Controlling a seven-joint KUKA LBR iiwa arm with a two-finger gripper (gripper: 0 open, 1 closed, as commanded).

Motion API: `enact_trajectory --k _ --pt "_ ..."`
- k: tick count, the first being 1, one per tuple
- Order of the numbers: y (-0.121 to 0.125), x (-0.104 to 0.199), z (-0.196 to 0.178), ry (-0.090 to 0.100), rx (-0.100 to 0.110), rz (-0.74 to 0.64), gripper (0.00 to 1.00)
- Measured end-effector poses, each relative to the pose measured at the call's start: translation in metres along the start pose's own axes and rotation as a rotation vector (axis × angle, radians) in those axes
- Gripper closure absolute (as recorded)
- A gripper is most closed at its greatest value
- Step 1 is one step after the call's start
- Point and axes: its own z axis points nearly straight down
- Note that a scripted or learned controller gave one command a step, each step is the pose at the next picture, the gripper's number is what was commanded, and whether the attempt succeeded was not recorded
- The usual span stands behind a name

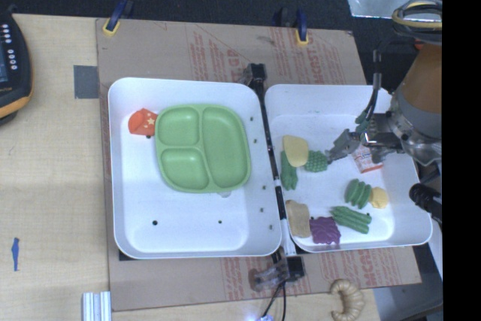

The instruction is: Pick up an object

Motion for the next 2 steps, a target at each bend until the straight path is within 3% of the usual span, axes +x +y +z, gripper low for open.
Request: enact_trajectory --k 1,2 --pt "0.003 -0.064 0.062 -0.002 0.004 0.005 0.0" --pt "-0.004 -0.086 0.167 0.001 0.006 0.001 0.0"
